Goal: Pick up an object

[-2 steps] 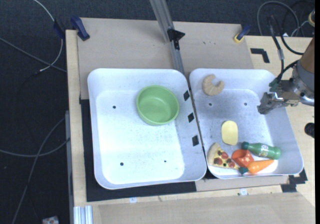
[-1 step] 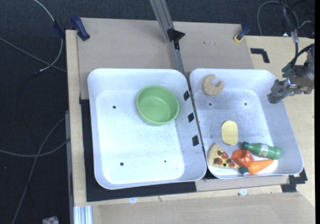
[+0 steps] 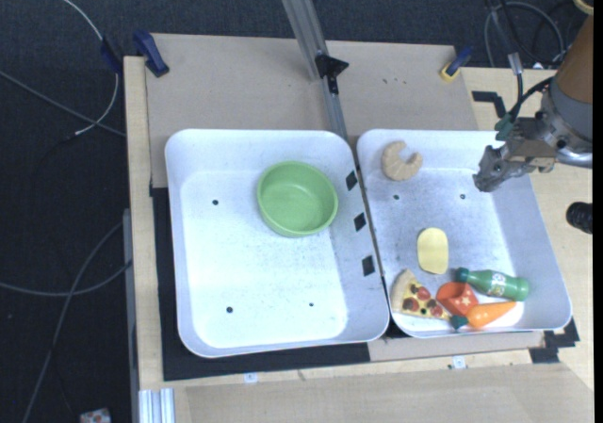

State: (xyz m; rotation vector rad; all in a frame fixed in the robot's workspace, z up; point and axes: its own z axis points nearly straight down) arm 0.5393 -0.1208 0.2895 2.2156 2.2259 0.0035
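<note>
The right bin (image 3: 490,223) holds a tan croissant (image 3: 400,161) at its far left corner and a pale yellow oval piece (image 3: 432,251) in the middle. Along its near edge lie a pizza slice (image 3: 415,297), a red pepper (image 3: 456,299), an orange carrot (image 3: 488,315) and a green bottle (image 3: 493,284). A green bowl (image 3: 298,197) sits in the left bin (image 3: 254,289). My gripper (image 3: 491,173) hangs over the far right part of the right bin, well right of the croissant, with nothing seen in it.
A grey metal pole (image 3: 303,16) slants down to the gap between the bins. Blue and yellow clamps (image 3: 149,54) sit at the bench's far corners. Cables trail on the dark floor at left and behind the arm.
</note>
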